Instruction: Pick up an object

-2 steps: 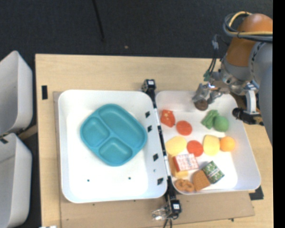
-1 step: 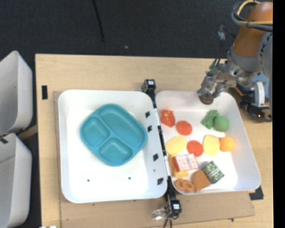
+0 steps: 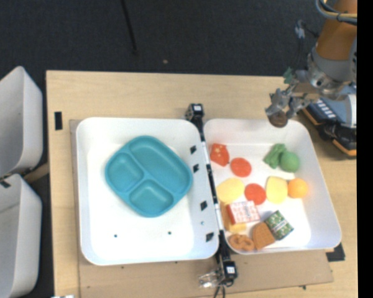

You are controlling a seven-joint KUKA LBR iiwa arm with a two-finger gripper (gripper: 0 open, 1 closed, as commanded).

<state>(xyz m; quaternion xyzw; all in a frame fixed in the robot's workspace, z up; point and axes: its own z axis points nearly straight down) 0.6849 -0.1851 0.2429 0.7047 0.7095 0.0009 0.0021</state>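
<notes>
The right bin [image 3: 320,213] holds several toy foods. Among them are a red strawberry [image 3: 219,154], a red tomato slice [image 3: 240,166], a green vegetable [image 3: 282,158], a yellow lemon [image 3: 231,189], an orange [image 3: 297,188] and a red-and-white carton [image 3: 243,213]. My gripper [image 3: 278,113] hangs over the bin's far rim near its back right corner, above and apart from the food. The green vegetable is the piece closest to it, a little nearer the camera. I see nothing held in the gripper.
The left bin [image 3: 93,228] bears a blue divided plate [image 3: 149,175]. A row of black clips [image 3: 206,185] runs along the seam between the bins. Brown cookies [image 3: 253,238] and a dark green packet [image 3: 278,223] lie at the right bin's front edge.
</notes>
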